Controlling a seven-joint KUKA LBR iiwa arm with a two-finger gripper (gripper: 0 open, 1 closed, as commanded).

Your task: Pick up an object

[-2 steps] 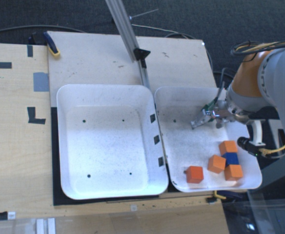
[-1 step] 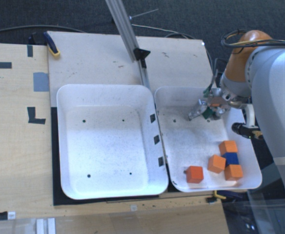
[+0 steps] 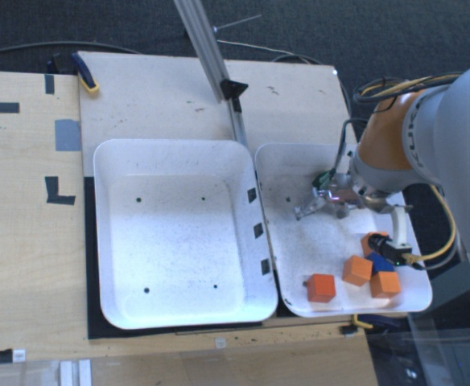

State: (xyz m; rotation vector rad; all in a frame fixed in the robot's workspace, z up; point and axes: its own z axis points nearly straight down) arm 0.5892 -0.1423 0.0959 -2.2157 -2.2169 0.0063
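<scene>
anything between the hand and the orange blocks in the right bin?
Nothing visible. The hand sits over bare floor of the right bin, and the stretch down to the nearest orange block looks bare. The other orange blocks and a blue piece lie farther right, toward the bin's near corner.

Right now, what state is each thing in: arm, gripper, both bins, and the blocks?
Arm: reaching in over the right bin.
Gripper: low over the right bin's floor, nothing visible between its fingers.
Right bin: holds the blocks at its near right corner.
Left bin: upright, beside the right bin.
Orange blocks: lying loose on the bin floor, ungrasped.
Blue block: resting among the orange ones, partly hidden.
</scene>
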